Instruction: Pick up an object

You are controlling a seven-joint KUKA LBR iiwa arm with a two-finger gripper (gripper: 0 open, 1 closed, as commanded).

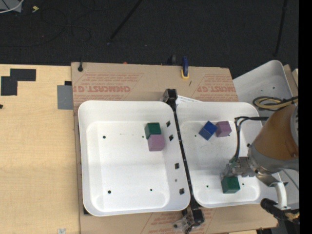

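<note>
The bench (34, 145) is pale wood, with a cardboard sheet (146, 84) laid over its middle under the two bins.

Two white bins sit side by side, their inner rims touching along a dark seam. The left bin (97, 179) is the larger in view; the right bin (204, 191) is partly covered by the arm.

One arm (275, 140) comes in from the right, its orange band above the wrist lying over the right bin's outer side. Its gripper (233, 173) is low in the near right corner of that bin, directly over a green cube (230, 185). Whether the pincer is apart or together cannot be told from this angle, nor whether it touches the cube.

Five cubes in all: two green, two purple, one blue.
- Left bin: a dark green cube (152, 129) and a purple cube (156, 142), touching, near the far right part of the floor, close to the seam. The rest of that floor lies open.
- Right bin: a blue cube (208, 130) and a smaller purple cube (223, 128) just beside it, toward the far wall; the green cube under the gripper sits near the front rim, well apart from those two, with open floor between.
</note>
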